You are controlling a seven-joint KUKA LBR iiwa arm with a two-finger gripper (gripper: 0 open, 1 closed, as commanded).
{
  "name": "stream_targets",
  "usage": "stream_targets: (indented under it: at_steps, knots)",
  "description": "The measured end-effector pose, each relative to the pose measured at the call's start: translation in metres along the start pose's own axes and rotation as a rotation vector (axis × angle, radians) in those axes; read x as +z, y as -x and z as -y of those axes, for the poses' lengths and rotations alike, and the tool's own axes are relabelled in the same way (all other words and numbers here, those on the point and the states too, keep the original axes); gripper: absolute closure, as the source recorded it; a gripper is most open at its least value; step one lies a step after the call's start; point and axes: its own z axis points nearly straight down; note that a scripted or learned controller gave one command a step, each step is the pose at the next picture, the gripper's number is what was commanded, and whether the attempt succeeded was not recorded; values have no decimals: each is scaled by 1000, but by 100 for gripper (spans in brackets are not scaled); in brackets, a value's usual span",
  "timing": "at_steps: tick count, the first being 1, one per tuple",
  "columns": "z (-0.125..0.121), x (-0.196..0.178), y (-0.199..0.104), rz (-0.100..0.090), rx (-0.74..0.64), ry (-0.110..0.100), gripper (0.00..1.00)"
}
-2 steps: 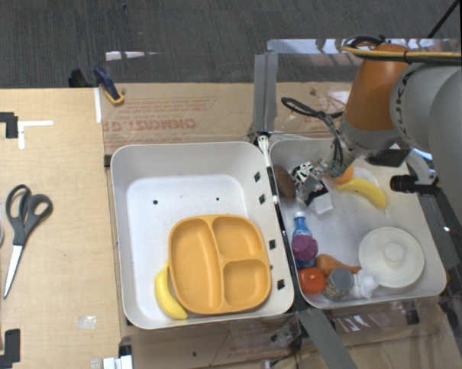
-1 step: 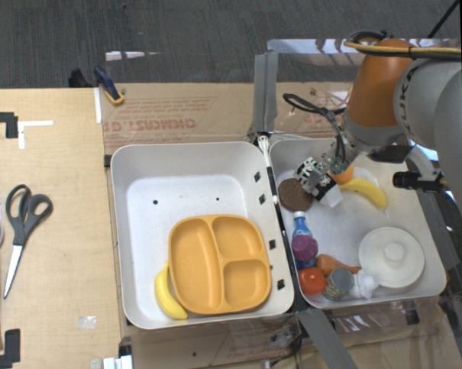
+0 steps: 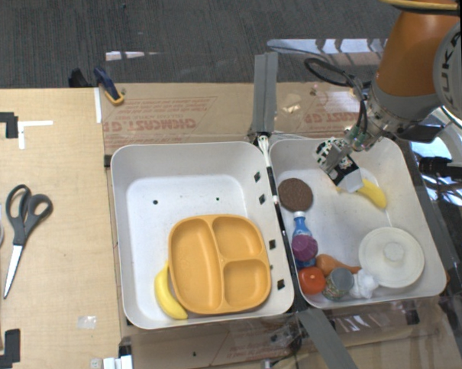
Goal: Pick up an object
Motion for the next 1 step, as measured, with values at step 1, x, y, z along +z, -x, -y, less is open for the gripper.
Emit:
stream_targets:
  at_steps: [1]
  knots:
    - [-54,-3,-23,-1,325,-2,100]
